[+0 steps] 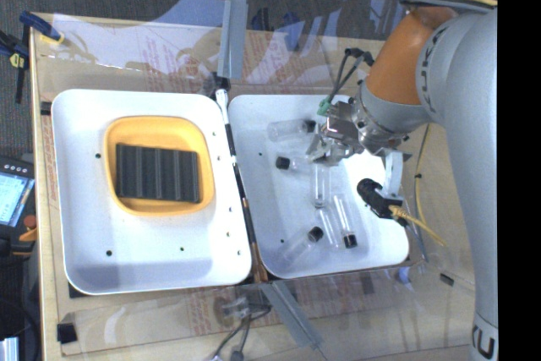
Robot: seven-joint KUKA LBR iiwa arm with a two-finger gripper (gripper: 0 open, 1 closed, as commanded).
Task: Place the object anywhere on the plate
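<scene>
The tabletop (127, 321) is occupied by two shallow white bins side by side. The grey arm (461, 97), banded in orange, is extended over the right bin (262, 182). In the left bin (76, 249) a yellow plate (127, 135) with a dark ribbed centre is set. The jaws (331, 150) are lowered over the right bin's upper middle; their opening cannot be told. Clear black-capped vials (342, 226) are scattered across the right bin, apart from the plate.

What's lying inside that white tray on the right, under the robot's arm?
In the right white bin lie several clear plastic tubes with black caps. The grey arm's pincer hangs over them and covers part of the floor, so more could be hidden there.
</scene>
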